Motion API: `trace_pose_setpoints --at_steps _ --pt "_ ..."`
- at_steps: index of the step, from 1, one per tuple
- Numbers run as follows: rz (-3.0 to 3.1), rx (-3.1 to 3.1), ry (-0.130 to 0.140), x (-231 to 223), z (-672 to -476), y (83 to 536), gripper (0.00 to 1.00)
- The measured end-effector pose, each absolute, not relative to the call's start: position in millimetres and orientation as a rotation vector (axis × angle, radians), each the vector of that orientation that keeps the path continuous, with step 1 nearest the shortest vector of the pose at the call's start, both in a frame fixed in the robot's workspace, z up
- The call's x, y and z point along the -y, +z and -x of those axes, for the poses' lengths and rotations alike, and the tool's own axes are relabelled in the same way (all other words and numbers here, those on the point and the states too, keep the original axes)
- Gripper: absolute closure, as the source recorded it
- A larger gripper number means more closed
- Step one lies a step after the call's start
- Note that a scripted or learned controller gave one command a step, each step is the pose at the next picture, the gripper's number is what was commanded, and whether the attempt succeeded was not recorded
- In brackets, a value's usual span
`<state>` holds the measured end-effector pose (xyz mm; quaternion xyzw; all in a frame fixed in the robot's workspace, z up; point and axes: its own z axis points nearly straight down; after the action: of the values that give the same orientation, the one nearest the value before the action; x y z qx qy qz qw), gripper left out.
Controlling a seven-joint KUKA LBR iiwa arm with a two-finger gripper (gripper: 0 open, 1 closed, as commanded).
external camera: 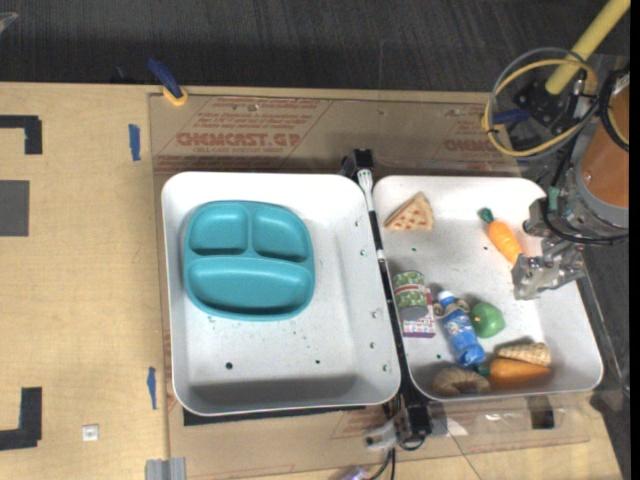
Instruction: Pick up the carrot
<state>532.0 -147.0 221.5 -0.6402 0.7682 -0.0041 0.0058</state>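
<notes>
My gripper (538, 276) hangs just right of the carrot (501, 238), with bare white floor around it in the right bin (455, 193). The bin's right wall crowds me from behind. Below, the green ball (487, 319), bottle (460, 330) and bread (524, 354) clutter the way.
</notes>
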Motion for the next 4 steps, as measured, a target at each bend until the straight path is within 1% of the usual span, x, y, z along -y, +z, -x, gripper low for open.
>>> trace_pose_setpoints --at_steps 1,2,3,4 --pt "2.097 -2.332 -0.003 179 -485.3 251 1.00" --pt "2.406 -2.009 -0.004 223 -484.3 267 1.00" --pt "2.408 -2.007 -0.002 222 -484.5 267 0.00" --pt "2.555 -1.821 0.018 211 -478.2 151 0.00"
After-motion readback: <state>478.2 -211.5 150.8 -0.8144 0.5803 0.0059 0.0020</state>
